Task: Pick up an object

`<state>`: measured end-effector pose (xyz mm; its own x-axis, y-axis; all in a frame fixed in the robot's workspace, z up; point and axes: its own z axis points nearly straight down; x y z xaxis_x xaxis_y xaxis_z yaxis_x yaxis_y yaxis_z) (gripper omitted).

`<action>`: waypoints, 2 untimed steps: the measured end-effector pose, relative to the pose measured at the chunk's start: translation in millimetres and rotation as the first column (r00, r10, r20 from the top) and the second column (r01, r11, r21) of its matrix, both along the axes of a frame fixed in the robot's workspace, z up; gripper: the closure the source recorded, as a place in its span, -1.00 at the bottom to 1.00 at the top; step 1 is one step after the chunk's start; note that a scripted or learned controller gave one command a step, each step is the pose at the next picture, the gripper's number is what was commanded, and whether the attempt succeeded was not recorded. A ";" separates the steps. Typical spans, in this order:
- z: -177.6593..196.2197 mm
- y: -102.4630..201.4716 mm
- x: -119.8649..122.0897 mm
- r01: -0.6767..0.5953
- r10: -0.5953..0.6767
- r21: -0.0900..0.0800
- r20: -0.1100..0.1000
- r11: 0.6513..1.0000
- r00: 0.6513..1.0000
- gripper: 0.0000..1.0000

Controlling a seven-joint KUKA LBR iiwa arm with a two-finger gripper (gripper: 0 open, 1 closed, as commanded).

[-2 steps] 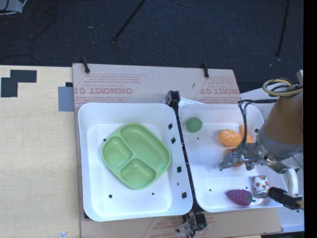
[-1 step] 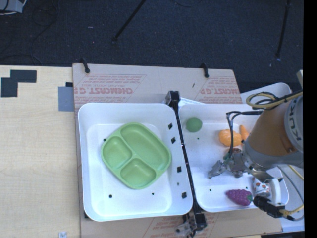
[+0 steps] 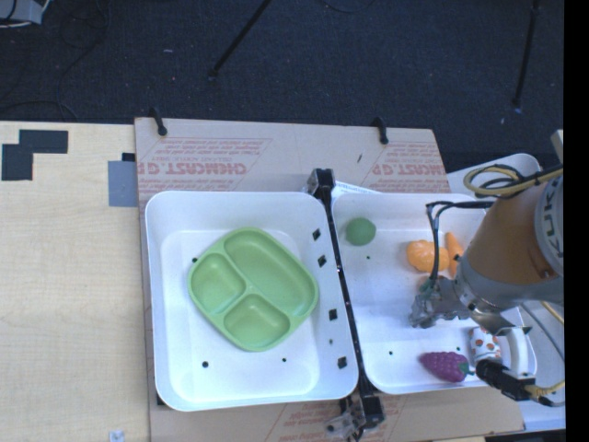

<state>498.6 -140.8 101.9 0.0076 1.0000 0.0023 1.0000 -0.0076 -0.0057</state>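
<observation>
The claw [image 3: 426, 309] hung low in the right bin [image 3: 386, 376], near its middle; whether it was spread or closed could not be told. The orange piece [image 3: 425, 255] lay just beyond it toward the bin's far side, partly covered by the arm. The purple piece [image 3: 444, 366] lay nearer the front wall, long axis roughly across the bin. The green ball [image 3: 360, 231] sat well apart, by the divider. The left bin held a green plate [image 3: 252, 288].

Green divided plate [image 3: 253, 288] in left bin [image 3: 175, 219]; claw [image 3: 425, 313] low in right bin [image 3: 391, 376].
</observation>
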 end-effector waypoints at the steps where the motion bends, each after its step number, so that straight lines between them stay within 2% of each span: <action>1: 46.8 4.8 -7.2 -0.007 0.007 -0.002 0.005 1.000 1.000 1.00; 2: 92.0 6.8 -13.6 -0.008 0.008 -0.002 0.007 1.000 1.000 1.00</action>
